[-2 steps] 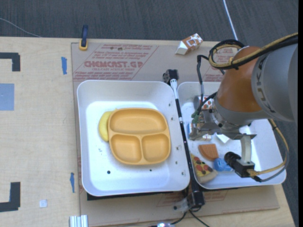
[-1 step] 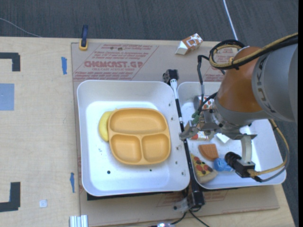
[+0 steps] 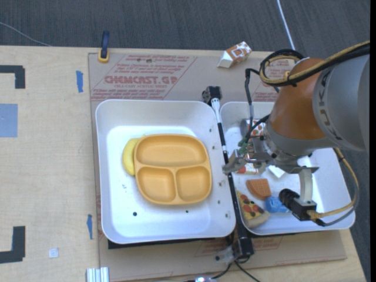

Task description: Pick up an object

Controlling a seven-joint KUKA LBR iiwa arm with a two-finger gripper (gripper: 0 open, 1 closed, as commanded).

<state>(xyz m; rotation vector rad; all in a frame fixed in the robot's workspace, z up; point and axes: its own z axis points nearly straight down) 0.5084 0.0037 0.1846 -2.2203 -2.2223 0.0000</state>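
Arm's gripper [image 3: 249, 157] low in the right bin [image 3: 335, 219], grip state hidden, toy pizza slice [image 3: 251, 207] near it, orange divided plate [image 3: 173, 168] over a banana [image 3: 128, 156] in the left bin [image 3: 111, 216]

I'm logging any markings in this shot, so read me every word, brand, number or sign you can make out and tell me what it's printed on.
"CHEMCAST" in large red letters, followed by what looks like "GP": on the brown board behind the bins.
Smaller red lines above and below that word, on the same board: too blurred to read.
Small carton behind the right bin: printed pattern, no legible words.
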